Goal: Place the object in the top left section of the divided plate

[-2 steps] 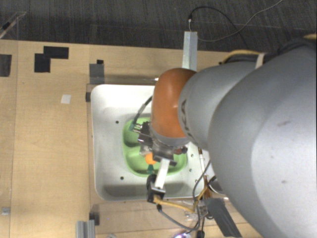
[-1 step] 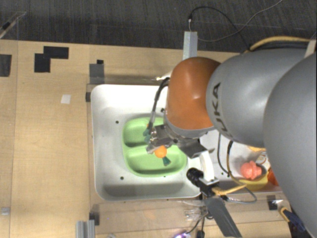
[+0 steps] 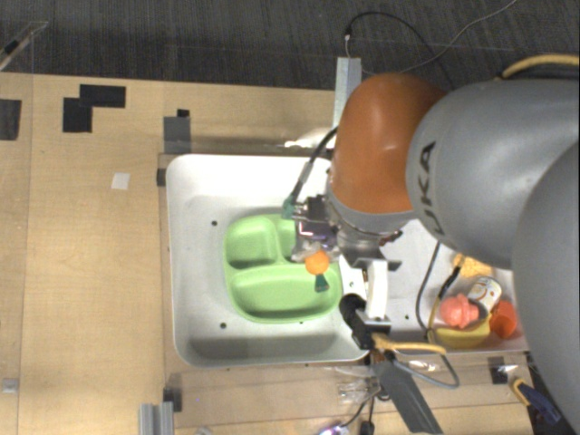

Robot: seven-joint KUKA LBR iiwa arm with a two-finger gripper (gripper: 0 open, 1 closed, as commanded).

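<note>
The end effector [image 3: 315,250] hangs below the grey arm's orange band, over the right side of the light-green moulded plastic divided plate [image 3: 272,279]. Whether it is wide, narrow or holding anything I cannot tell; the wrist hides that part.

Just under it sits a small orange rounded object with a green stem-like tip [image 3: 317,264], apparently a toy carrot or similar, near the plate's right rim where the upper sections meet the large lower one. I cannot tell if it is gripped or resting on the plate. It looks light, rigid and smooth, likely moulded plastic or rubber, so it could roll or slip; a pinch across the fat orange body seems safer than the thin green end.

The plate is glossy, with rounded corners, raised dividers and shallow wells; its top left section [image 3: 249,241] lies beside the object, to its left. The plate rests in a shallow white plastic bin [image 3: 195,243] with smooth curved walls. The neighbouring bin holds a yellow bowl [image 3: 464,335] with pink and orange toys. Both bins stand on a pale wood-grain tabletop [image 3: 82,270].
</note>
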